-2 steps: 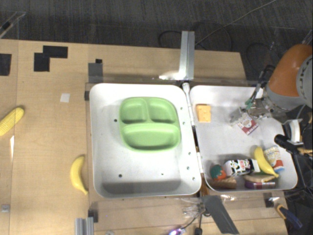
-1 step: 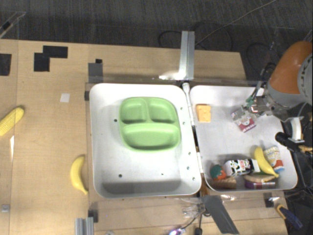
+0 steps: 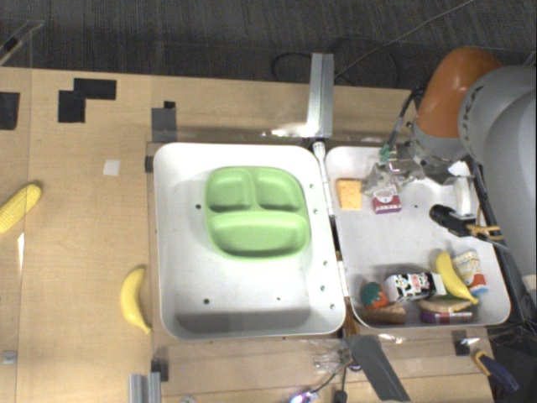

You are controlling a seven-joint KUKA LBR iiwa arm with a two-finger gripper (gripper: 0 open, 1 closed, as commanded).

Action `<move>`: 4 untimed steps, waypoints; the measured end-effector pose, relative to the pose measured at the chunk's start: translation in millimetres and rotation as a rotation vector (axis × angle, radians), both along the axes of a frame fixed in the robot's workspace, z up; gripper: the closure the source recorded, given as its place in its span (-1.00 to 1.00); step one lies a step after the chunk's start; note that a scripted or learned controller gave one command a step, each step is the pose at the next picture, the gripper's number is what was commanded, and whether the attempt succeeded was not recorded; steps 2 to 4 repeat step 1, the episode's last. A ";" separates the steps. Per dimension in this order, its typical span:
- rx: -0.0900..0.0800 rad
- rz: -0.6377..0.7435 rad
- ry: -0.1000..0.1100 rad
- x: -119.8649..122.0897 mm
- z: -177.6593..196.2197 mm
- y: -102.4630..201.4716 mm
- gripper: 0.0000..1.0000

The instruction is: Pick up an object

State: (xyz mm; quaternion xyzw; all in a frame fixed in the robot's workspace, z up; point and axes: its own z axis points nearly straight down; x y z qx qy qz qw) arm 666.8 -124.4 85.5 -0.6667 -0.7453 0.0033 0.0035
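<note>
The hand (image 3: pixel 388 173) is positioned over the upper part of the right bin (image 3: pixel 500 313), directly above a small red-and-white object (image 3: pixel 386 201); its state cannot be determined. An orange cracker (image 3: pixel 349 193) lies just beside that object. A banana (image 3: pixel 450 276) and a black-and-white carton (image 3: pixel 410 285) rest near the bin's lower edge. The left bin (image 3: pixel 180 250) holds a green divided tray (image 3: pixel 255 211).
</note>
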 end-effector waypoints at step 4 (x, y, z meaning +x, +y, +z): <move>0.000 -0.077 -0.014 3.9 98.4 67.3 1.00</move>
